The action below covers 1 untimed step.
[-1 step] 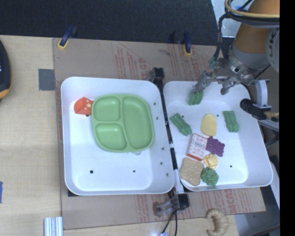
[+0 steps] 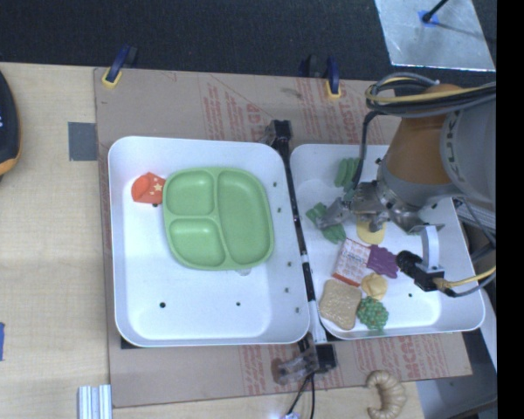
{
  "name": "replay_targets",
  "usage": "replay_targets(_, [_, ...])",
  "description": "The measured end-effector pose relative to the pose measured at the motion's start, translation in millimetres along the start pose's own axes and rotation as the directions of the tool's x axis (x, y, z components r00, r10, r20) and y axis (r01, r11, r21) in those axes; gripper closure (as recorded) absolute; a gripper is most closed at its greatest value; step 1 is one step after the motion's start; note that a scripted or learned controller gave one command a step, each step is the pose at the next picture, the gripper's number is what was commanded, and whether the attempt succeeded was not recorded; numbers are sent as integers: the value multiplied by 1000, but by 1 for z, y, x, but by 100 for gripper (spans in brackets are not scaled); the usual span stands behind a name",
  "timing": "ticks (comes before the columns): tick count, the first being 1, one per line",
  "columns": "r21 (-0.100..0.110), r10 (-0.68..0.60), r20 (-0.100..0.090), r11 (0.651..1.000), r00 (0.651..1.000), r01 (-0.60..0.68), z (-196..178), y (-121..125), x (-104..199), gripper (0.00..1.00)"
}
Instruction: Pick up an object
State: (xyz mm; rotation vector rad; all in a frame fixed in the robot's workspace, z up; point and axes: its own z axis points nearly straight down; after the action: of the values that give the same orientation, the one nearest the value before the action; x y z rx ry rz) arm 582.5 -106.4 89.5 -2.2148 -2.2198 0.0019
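Down at the near edge, a tan curled thing (image 2: 386,392) is lying on the cardboard sheet (image 2: 201,103), just outside the bins.

Right bin (image 2: 437,317) is holding the pile of small stuff: a speckled tan slice of toy bread (image 2: 339,304) is sitting at its near left corner, touching a bumpy green broccoli-looking piece (image 2: 372,313). Just beyond those, a yellow lump (image 2: 375,285), a pink and white packet (image 2: 352,261) and a purple piece (image 2: 382,258) are crowding together. Farther back, green bits (image 2: 325,221) are lying by the left wall, another green piece (image 2: 346,172) is sitting near the far wall, and a pale yellow round piece (image 2: 371,230) is peeking out right under the gripper (image 2: 365,204).

That gripper is hanging over the middle of the right bin, and honestly I can't tell how it's set or whether it's got anything.

Left bin (image 2: 131,312) is carrying a green divided plate (image 2: 218,216) with a red toy (image 2: 148,188) touching its left edge. Its whole near half is looking open; the right bin's near right part is too.
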Motion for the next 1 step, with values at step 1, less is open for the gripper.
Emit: replay_targets(1, [1, -6, 2, 1000, 1000, 6, -5, 76, -33, 0])
